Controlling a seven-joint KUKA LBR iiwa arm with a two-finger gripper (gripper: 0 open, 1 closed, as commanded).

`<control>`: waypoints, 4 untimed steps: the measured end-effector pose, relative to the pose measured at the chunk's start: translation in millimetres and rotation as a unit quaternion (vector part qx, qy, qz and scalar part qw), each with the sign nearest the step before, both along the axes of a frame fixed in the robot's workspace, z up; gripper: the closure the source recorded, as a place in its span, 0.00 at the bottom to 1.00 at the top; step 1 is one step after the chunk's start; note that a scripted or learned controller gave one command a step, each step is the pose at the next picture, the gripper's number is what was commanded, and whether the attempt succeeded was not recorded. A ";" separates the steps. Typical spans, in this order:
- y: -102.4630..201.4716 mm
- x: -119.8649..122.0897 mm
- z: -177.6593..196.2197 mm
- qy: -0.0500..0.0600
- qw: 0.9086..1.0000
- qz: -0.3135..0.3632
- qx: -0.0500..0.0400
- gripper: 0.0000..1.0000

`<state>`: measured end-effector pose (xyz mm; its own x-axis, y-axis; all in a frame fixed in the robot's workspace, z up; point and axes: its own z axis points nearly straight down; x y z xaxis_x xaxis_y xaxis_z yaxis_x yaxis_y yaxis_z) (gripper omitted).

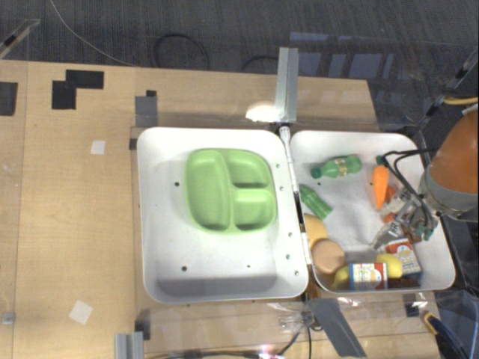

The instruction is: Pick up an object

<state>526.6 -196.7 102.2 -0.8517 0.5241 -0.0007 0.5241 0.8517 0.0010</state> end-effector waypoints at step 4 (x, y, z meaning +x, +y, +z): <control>79.5 64.3 -13.7 -0.006 1.000 -0.029 -0.002 0.00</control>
